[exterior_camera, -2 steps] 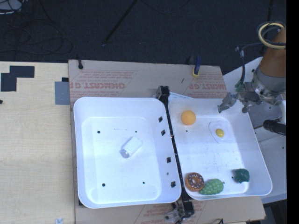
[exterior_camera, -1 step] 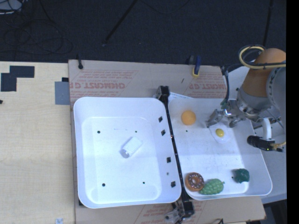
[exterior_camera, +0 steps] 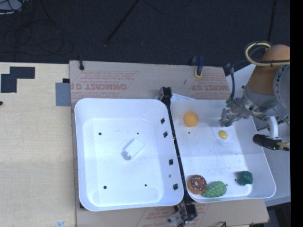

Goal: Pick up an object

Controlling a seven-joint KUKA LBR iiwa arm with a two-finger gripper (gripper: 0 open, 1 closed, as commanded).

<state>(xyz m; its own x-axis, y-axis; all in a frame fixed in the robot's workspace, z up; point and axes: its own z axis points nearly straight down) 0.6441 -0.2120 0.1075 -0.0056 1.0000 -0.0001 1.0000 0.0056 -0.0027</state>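
The arm (exterior_camera: 272,79) is cut off by the right edge

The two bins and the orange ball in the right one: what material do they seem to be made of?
The two bins look like smooth moulded white plastic: rounded rims, a uniform surface with soft sheen. The orange ball looks like matte plastic or foam, with even colour and no bright highlight; the picture does not settle which.
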